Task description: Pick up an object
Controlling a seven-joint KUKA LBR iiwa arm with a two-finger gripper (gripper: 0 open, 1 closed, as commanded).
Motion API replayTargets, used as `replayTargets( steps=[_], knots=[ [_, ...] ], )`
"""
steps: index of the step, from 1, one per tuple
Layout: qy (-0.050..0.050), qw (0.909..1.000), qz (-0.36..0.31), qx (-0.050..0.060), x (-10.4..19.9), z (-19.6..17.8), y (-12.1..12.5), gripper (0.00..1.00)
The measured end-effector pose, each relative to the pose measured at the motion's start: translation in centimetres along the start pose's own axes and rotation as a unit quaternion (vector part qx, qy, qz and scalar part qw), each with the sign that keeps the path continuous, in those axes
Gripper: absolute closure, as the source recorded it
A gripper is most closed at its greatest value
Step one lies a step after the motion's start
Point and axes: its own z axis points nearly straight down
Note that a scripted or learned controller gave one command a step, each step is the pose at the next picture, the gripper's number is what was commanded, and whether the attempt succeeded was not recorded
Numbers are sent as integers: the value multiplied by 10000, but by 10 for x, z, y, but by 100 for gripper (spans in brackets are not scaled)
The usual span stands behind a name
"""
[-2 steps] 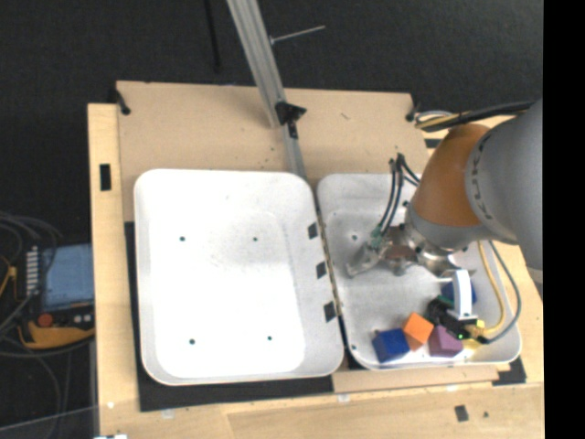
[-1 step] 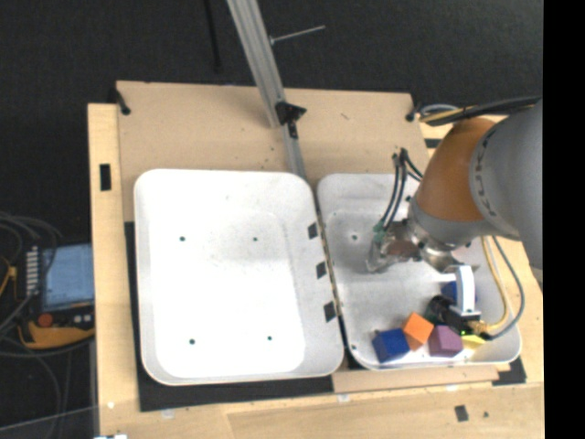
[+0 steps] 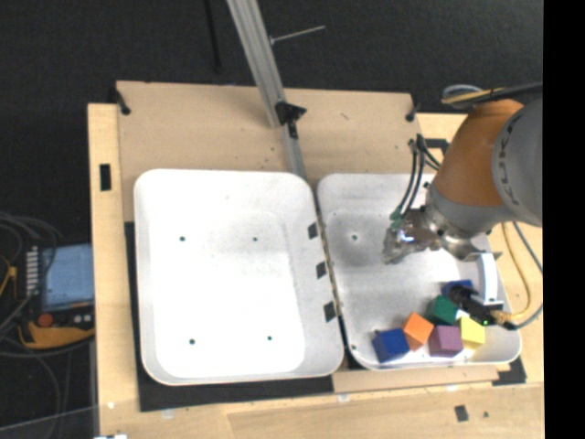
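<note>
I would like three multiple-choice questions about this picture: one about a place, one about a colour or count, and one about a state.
1. Where are the blocks?
A. near corner of the right bin
B. middle of the left bin
C. on the bench outside the bins

2. What colour is the block furthest left in the cluster?
A. white
B. blue
C. red

3. What is the end effector doing?
A. lifting the orange block
B. resting on the left bin
C. positioned over bare floor of the right bin, away from the blocks

Answers:
1 A, they cluster in the right bin.
2 B, the blue block.
3 C, the end effector is apart from the orange block.
</note>
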Motion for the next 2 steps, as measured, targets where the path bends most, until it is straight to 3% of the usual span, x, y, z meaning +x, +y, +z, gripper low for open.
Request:
replayTargets(
  steps=[2],
  knots=[
    [-1, 10000, -44, -13, -8, -97, 14, 100]
  ],
)
